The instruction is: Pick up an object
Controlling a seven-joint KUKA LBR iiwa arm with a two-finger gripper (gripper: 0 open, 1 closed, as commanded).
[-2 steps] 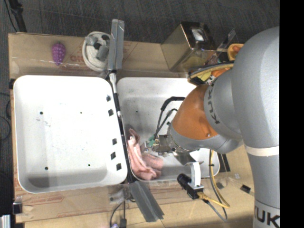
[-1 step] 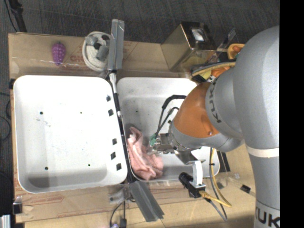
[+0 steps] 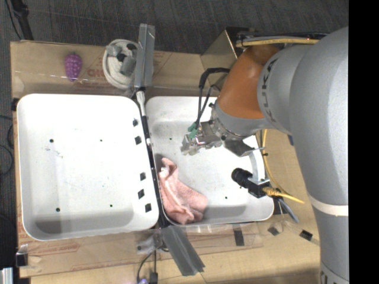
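Observation:
A crumpled pink cloth (image 3: 177, 194) lies in the right bin (image 3: 228, 209), pressed against its left wall near the front corner. My gripper (image 3: 190, 143) hangs over the middle of that bin, above and a little right of the cloth, apart from it. Its metal fingertips point left. Nothing shows between them.
The left bin (image 3: 77, 164) sits beside the right one, with a grey divider bar (image 3: 144, 70) between them. A purple grape-like toy (image 3: 73, 65) and a white roll (image 3: 120, 61) rest on the bench behind the left bin. The grey arm (image 3: 308, 99) covers the right bin's right side.

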